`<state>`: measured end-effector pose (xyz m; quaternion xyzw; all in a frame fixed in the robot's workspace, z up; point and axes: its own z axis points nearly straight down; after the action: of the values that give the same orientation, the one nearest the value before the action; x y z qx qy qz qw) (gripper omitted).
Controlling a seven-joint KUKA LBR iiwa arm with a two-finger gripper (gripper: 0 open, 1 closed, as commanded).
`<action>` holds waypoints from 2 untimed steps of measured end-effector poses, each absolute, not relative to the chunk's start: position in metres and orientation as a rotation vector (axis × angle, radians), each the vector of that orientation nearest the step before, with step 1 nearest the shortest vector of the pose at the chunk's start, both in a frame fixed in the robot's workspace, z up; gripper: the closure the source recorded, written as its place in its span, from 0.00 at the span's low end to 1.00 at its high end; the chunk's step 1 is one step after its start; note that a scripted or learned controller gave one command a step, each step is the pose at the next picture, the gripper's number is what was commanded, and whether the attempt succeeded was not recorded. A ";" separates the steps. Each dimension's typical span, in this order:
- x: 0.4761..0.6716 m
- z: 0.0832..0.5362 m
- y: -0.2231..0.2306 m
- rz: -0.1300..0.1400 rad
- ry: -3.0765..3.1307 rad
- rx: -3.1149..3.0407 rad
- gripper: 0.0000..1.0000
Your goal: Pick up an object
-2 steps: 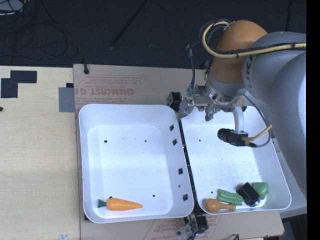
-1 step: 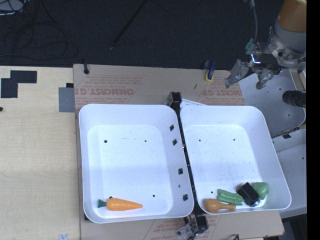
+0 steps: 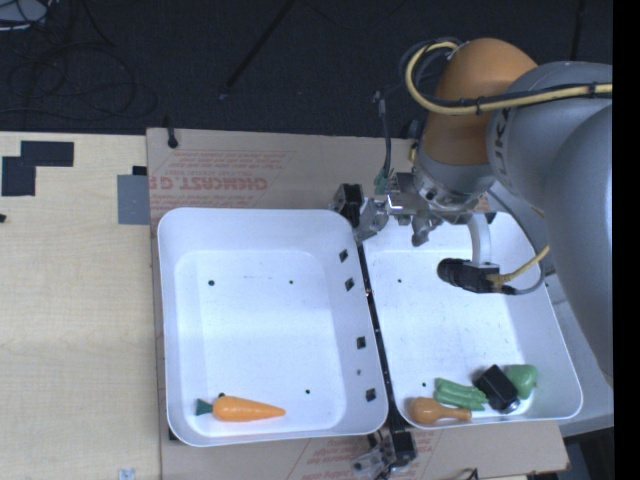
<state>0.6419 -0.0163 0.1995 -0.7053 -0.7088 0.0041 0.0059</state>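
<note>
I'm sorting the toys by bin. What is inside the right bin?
In the right bin, near its front edge: an orange pear-shaped toy, a green vegetable toy, and a black block lying partly over another green piece, hiding part of it.

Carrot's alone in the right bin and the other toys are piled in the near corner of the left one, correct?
Bins are swapped. The camera view shows the carrot alone in the left bin, and the other toys piled in the near corner of the right bin.

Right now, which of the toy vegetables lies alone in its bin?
The orange carrot with the green top, in the left bin. The green vegetables and orange gourd lie clustered in the right bin.
</note>
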 end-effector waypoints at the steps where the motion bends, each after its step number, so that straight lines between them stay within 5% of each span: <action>1: 0.643 0.186 -0.015 0.007 -2.220 -2.217 0.00; 2: 0.645 0.351 -0.128 -0.009 -2.224 -2.245 0.00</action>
<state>0.6447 -0.1280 0.3511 -0.7103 -0.7039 -0.0028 -0.0093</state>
